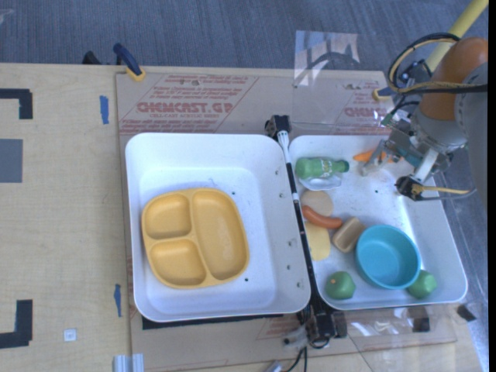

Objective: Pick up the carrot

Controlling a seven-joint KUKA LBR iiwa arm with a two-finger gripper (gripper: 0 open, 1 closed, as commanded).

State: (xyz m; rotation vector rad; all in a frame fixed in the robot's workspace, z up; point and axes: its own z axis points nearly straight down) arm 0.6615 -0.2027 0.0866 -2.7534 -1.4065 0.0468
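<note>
Right bin, near edge: two green fruits, blue bowl. Middle: brown block, sausage. Far edge: green bottle; carrot, small, lying roughly left-right, just beside the gripper; grip state cannot be told.

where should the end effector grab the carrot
Probably at the middle of the carrot, from straight above, closing across its narrow width. It lies flat near the back of the right bin, small and slim, close beside the end effector; the bottle lies apart to its left.
</note>
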